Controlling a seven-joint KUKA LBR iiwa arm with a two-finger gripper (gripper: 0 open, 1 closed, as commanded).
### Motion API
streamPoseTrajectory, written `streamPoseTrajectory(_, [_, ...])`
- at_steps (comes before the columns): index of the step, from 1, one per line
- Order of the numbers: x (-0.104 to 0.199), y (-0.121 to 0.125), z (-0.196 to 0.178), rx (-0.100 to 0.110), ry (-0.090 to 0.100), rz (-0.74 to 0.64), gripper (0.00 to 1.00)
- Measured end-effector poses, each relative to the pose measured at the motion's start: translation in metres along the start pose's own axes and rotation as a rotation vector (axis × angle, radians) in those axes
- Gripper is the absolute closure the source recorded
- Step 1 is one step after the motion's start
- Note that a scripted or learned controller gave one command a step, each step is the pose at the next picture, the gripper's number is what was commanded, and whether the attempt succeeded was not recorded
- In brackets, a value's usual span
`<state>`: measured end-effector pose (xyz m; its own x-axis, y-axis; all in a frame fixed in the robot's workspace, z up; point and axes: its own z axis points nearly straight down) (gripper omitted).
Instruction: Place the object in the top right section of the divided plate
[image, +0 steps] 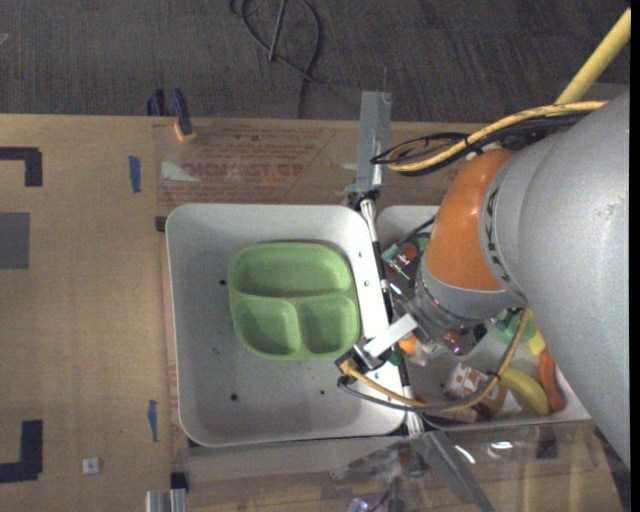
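- big grey arm (560, 250) leans over the right bin (480, 395), probably fishing for something to pick
- left bin (200, 330) just has the green divided plate (294, 298), sections bare
- right bin's cluttered: banana (525, 390) plus other toys, can't tell which is the object
- gripper (420, 345) is buried in there, can't tell its state

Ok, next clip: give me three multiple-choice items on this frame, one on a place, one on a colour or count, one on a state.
1. Where does the divided plate lie?
A. in the left bin
B. in the right bin
C. on the bare bench

2. What colour is the plate?
A. white
B. green
C. orange

3. What is in the plate's sections?
A. a banana
B. a can
C. nothing

Key: 1 A, the plate sits inside the left bin's white walls. 2 B, it is light green against the white. 3 C, all three sections show bare green; the banana lies in the right bin.
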<state>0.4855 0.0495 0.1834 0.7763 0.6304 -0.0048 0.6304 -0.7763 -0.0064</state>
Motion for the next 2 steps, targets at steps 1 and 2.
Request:
streamPoseTrajectory(1, [-0.037,0.035,-0.01,0.0,0.001,0.043,1.0])
streamPoseTrajectory(2, [0.014,-0.028,-0.038,-0.004,0.003,0.028,1.0])
